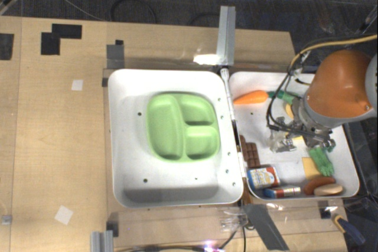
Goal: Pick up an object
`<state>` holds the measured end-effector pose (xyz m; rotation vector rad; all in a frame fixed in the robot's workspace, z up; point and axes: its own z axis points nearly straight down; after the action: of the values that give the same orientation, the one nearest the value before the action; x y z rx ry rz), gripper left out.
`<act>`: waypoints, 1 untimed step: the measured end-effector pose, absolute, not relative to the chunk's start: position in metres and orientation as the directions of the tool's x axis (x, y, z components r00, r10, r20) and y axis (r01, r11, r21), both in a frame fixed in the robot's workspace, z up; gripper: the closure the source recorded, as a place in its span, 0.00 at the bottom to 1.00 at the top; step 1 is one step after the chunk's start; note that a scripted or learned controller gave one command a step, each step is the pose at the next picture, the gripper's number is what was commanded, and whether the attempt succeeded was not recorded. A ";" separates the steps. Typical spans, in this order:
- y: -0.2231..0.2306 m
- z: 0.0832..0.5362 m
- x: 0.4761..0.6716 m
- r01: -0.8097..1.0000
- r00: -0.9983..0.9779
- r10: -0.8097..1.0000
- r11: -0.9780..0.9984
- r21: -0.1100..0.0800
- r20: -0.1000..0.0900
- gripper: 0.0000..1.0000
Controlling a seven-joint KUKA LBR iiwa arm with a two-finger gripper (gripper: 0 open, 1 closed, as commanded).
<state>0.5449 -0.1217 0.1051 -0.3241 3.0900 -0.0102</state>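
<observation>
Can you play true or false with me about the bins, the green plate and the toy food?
1. The green divided plate lies in the left bin. True.
2. The carrot lies on the green plate. False: it lies in the right bin, near its far end.
3. The gripper is over the right bin. True.
4. The chocolate bar lies in the left bin. False: it is in the right bin, by the wall between the bins.
5. The arm's orange band is above the left bin. False: it is above the right bin.
</observation>
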 end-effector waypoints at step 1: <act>-0.123 0.148 0.586 -0.546 -0.838 -0.546 0.838 -0.006 -0.010 1.00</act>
<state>0.5862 -0.1229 0.1478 -0.8914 3.0003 -0.0047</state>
